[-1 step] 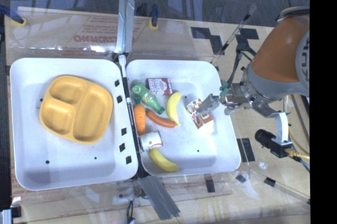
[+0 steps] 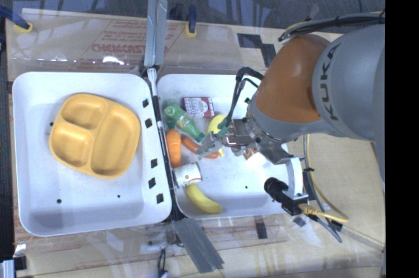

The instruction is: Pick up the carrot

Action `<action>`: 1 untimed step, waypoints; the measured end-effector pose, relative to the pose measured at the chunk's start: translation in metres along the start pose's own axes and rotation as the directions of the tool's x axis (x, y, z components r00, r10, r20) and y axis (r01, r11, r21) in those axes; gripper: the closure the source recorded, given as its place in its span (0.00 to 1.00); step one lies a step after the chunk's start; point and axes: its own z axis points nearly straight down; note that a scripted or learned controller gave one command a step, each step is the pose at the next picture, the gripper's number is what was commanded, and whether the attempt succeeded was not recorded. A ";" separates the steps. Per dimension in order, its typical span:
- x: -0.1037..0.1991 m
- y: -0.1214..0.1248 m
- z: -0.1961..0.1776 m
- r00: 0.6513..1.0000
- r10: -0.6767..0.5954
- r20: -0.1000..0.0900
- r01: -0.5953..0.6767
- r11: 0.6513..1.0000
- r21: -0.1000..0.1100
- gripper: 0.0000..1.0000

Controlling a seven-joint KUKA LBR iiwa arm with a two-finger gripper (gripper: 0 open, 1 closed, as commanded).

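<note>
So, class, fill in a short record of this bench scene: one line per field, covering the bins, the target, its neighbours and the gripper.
left bin: holds a yellow divided plate
right bin: holds the carrot, a banana, a green bottle, a small red box
carrot position: near the right bin's left wall, lying on the floor
gripper: low over the right bin, just right of the carrot
carrot held: no

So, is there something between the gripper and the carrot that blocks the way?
Nothing clearly blocks it. The gripper hangs low in the right white bin, just right of the orange carrot. A small orange-red piece lies between them, and a green bottle-shaped toy crowds the carrot's top.
</note>
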 end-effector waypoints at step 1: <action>0.062 0.024 -0.005 0.982 0.190 0.000 -0.190 0.982 -0.001 0.00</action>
